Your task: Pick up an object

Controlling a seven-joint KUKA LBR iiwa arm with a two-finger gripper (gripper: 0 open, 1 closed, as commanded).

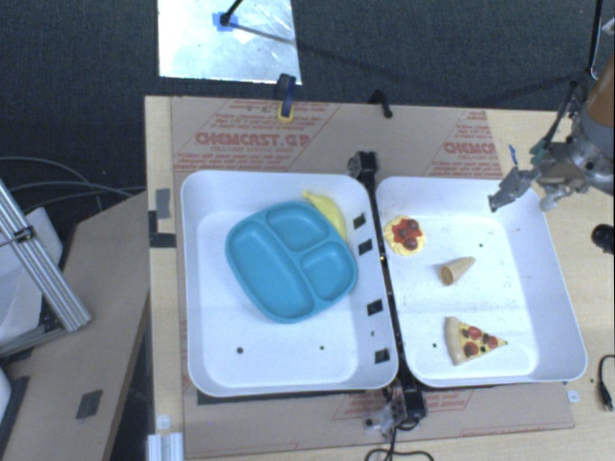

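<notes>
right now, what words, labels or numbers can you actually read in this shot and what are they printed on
"CHEMCAST GP": red print on the brown sheet under the bins, behind the left bin.
Same red print on the sheet behind the right bin, cut off and too blurred to read in full.
Faint red print along the sheet's front edge: too small to read.
Blue divided tray, toy pizza slice, end effector: no text to be made out.
</notes>
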